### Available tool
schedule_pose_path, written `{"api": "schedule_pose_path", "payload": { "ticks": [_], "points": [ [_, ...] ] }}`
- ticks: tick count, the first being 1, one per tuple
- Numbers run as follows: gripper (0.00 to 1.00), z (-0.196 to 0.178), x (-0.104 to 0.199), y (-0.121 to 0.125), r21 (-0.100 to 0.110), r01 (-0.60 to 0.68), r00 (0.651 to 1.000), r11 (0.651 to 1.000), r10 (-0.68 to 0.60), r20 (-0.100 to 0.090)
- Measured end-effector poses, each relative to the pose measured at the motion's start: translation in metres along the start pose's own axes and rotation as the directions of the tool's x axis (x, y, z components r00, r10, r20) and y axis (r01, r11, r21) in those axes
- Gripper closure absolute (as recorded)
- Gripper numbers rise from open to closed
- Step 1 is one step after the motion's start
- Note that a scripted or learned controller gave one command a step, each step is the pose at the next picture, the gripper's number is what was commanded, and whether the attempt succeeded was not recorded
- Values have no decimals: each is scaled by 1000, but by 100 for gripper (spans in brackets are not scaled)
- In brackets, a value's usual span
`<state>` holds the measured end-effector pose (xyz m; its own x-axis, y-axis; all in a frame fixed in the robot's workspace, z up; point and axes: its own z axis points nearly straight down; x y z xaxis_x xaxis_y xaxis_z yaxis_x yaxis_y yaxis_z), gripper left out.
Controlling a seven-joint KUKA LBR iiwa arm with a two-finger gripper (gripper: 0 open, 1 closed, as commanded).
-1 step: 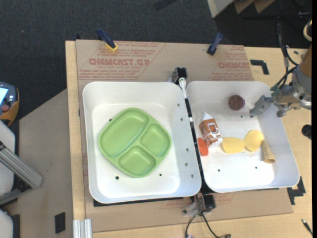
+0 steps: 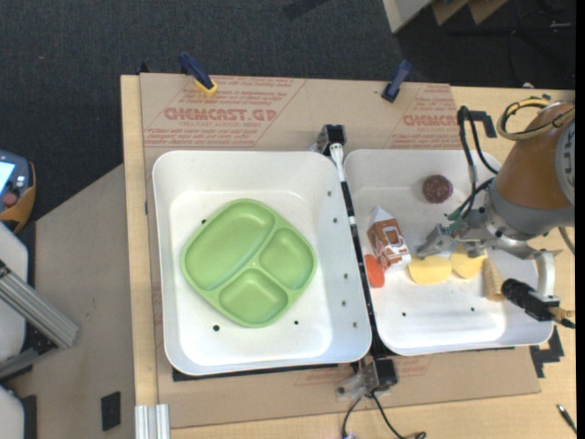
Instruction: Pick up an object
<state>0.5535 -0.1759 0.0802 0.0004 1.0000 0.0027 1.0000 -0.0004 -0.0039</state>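
Note:
The right bin [image 2: 439, 332] holds several small things. A round dark brown piece [image 2: 437, 187] lies near its back wall. Toward the bin's left side stands a brown and white carton [image 2: 388, 242], with a small orange-red piece [image 2: 373, 271] just in front of it. Two yellow pieces [image 2: 430, 272] [image 2: 469, 265] lie in the middle, and a tan piece [image 2: 494, 278] lies to their right. My gripper [image 2: 441, 240] hangs low over the right bin, just above the yellow pieces and right of the carton. Nothing is seen held in it.
The left bin [image 2: 174, 273] carries a green divided plate [image 2: 249, 262]. A black divider rail [image 2: 351, 236] runs between the bins. The grey and orange arm [image 2: 535, 176] covers the right bin's far right part. Blue clamps [image 2: 197, 73] [image 2: 397, 80] stand at the cardboard's back edge.

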Motion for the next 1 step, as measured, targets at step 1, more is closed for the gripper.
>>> {"api": "schedule_pose_path", "payload": {
  "ticks": [1],
  "points": [
    [0, -106, 28, 23, -14, 5, 1000, 1000, -5, 5]
  ]
}}
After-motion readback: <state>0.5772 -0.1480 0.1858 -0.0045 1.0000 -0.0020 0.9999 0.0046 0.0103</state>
